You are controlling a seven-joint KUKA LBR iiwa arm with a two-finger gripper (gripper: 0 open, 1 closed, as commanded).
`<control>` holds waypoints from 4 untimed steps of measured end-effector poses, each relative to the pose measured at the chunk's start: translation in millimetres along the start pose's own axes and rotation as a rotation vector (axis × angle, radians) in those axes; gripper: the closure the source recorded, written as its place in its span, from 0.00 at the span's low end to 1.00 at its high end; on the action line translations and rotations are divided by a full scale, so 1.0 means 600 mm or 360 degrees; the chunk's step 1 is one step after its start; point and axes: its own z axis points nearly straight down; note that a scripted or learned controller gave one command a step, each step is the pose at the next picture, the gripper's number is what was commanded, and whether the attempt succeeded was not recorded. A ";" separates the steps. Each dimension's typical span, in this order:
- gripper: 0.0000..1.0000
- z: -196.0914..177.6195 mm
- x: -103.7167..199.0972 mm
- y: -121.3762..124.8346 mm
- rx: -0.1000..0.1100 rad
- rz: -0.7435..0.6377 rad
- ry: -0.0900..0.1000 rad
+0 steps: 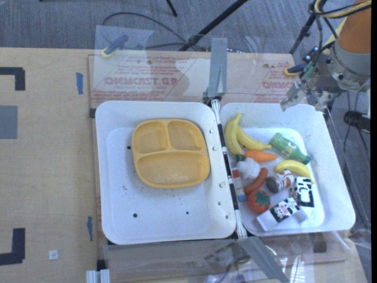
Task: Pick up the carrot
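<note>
The carrot (261, 155) is small and orange. It lies flat in the right bin (337, 175), near the bin's middle, just below a pair of bananas (237, 135). My gripper (306, 99) hangs over the bin's back right rim, up and to the right of the carrot and well apart from it. Its fingers are spread open with nothing between them.
Packed around the carrot are a green bottle (289, 147), a single banana (293, 167), a red sausage (257, 181), a tomato (258, 201) and two cow-print cartons (287, 210). The left bin (112, 175) holds a yellow divided plate (171, 152).
</note>
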 end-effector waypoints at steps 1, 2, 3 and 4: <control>0.00 0.149 0.087 -0.035 -0.0002 -0.0088 -0.0001; 0.00 0.271 0.095 -0.060 -0.0008 -0.0347 -0.0002; 1.00 0.251 0.095 -0.057 -0.0017 -0.0345 -0.0003; 1.00 0.108 0.212 -0.113 -0.0003 -0.0208 -0.0001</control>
